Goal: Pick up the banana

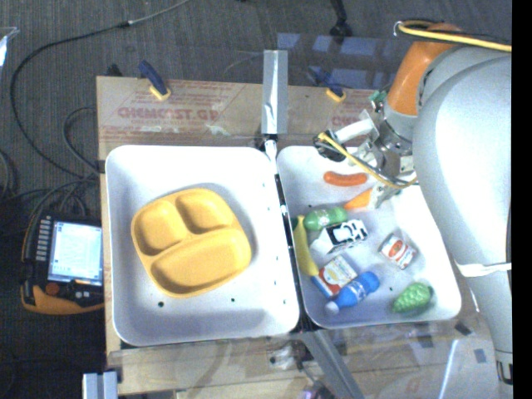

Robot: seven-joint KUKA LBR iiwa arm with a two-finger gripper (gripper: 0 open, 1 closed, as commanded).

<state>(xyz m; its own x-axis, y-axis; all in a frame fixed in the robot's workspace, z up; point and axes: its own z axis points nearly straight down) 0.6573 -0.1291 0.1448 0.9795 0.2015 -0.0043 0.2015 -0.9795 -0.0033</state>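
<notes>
Right of center, the banana (303,252) hugs the bin wall (285,223); the end effector (384,160), grip state unclear, risks snagging neighbors.

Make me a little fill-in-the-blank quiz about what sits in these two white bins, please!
1. The yellow sectioned plastic plate lies in the ____ bin of this view.
2. The yellow banana lies along the right bin's ____ wall.
3. The arm's tool hovers over the right bin's ____ end, near the orange sausage-shaped toy.
4. The blue plastic bottle has a ____ cap.

Missing words: left; left; far; white
</notes>
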